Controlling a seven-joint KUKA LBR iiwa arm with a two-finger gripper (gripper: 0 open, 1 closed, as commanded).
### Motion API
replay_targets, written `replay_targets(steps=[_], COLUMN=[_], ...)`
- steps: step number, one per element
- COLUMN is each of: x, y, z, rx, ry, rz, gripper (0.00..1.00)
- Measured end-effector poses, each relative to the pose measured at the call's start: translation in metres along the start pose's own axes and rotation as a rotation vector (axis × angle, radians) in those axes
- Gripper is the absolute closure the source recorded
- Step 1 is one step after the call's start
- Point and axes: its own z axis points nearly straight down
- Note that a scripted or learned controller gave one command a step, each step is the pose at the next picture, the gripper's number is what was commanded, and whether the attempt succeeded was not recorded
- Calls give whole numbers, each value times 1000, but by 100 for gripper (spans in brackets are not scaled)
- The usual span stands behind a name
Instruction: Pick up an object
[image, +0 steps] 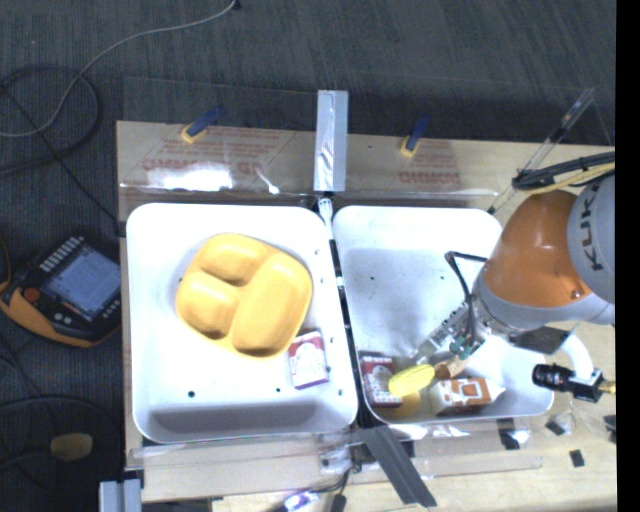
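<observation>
- my gripper (452, 345) sits low in the right bin (400, 250), just above the yellow object (411, 380); i can't tell the finger state.
- the small cartons (465, 393) crowd it, so a grab may slip.

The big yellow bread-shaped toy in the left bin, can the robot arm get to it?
Probably yes. The big yellow bread-shaped toy lies uncovered in the left white bin. The gripper is over the right white bin, so the arm must cross the divider.
</observation>
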Motion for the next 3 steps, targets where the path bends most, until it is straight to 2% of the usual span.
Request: replay_targets(steps=[1,2,3], x=[-16,-14,16], y=[86,57,84], z=[-120,-67,-97], rx=[-1,1,0], ry=[-1,2,1], rz=[-10,251,303], gripper=[100,100,100])
